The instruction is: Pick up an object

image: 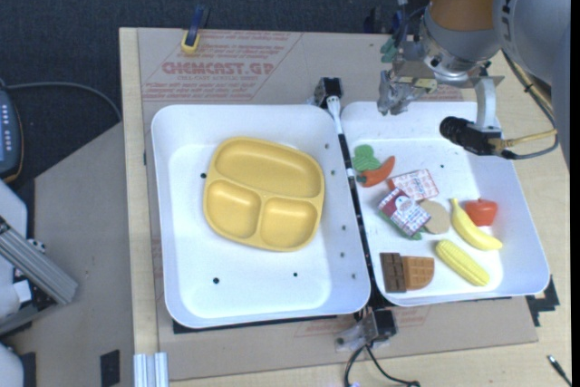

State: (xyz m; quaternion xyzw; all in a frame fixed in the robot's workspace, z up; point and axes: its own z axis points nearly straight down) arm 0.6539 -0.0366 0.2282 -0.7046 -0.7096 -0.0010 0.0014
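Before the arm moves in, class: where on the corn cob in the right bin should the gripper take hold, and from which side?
Probably across the middle of the corn cob, coming straight down. It lies flat and slanted, so the gripper should close across its narrow width. The banana lies close on its upper side, leaving little room there.

Grey arm (507, 4) reaches in — gripper (396, 100) pointing down, empty.

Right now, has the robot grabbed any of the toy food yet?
Nothing looks done yet: the gripper hangs above the right bin's top edge with nothing between its fingers. The banana, corn and carrot lie in the bin. Reaching down and picking one is left.
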